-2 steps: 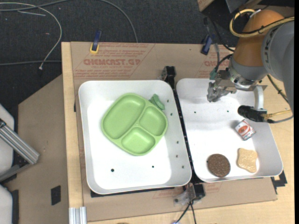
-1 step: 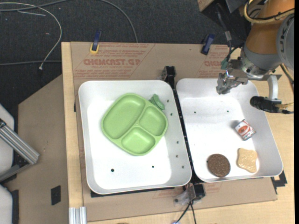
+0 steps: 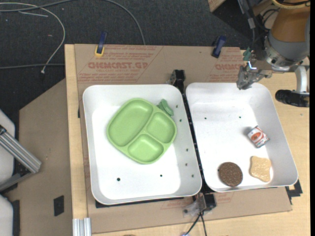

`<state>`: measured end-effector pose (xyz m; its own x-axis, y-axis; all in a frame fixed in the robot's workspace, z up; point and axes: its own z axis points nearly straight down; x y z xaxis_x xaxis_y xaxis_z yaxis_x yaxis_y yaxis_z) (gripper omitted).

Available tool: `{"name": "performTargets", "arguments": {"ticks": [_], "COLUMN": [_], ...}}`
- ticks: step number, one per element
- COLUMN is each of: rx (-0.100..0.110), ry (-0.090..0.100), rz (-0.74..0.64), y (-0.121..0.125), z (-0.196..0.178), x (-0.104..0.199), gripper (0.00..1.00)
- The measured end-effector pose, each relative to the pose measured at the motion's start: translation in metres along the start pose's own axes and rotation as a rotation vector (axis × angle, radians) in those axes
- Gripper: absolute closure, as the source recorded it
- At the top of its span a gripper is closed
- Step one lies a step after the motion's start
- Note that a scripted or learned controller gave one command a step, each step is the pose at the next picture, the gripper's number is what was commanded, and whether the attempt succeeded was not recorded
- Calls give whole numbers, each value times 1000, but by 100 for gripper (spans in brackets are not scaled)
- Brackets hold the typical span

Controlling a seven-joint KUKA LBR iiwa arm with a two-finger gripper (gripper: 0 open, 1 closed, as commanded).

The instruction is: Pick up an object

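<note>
Dark carpet [image 3: 39,38] surrounds a cardboard-topped bench [image 3: 147,65] bearing 2 white bins [image 3: 98,181]; gripper [image 3: 244,84] opening unclear.

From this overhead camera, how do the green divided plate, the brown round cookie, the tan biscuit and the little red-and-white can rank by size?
1. green divided plate, by far the largest
2. brown round cookie and tan biscuit, too alike to rank
3. red-and-white can, smallest

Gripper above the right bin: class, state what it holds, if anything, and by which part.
Nothing: the gripper hangs over the right bin, apart from every object.
</note>
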<state>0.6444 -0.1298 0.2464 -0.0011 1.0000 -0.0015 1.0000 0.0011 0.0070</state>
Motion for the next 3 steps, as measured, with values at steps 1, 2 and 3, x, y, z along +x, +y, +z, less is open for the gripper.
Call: {"name": "performTargets", "arguments": {"ticks": [1, 2, 3], "rx": [9, 8, 9], "ry": [5, 4, 4], "rz": [-6, -5, -4], "y": [-5, -9, -18], "z": [7, -1, -6], "x": [64, 122, 173], "gripper": [100, 100, 100]}}
